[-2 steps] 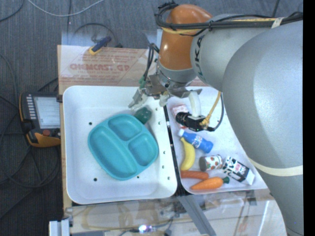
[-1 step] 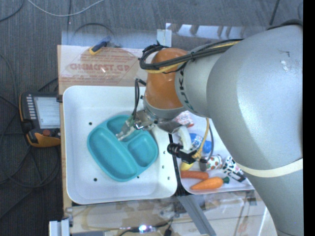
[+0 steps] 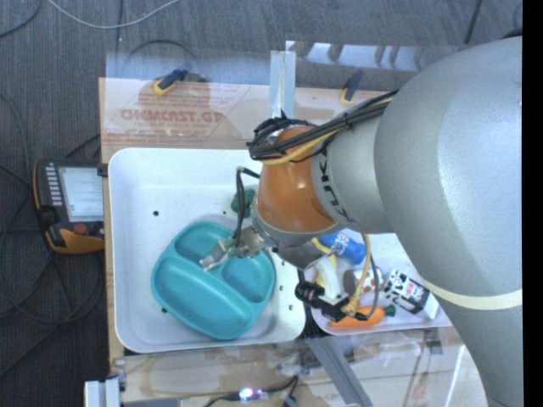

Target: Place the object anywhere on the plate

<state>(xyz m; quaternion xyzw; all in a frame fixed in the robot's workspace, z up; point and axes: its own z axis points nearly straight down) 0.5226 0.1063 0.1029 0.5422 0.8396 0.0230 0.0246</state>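
A teal divided plate lies in the left white bin, towards its front right. My gripper hangs over the plate's middle ridge, close to its surface. The view does not show anything held in it. A small dark green thing sits just behind the plate's far edge, partly hidden by the orange wrist band.
The right bin holds several items: a blue and white thing, an orange carrot-like piece and a white printed box. The large grey arm covers most of that bin. A handheld controller lies left of the bench.
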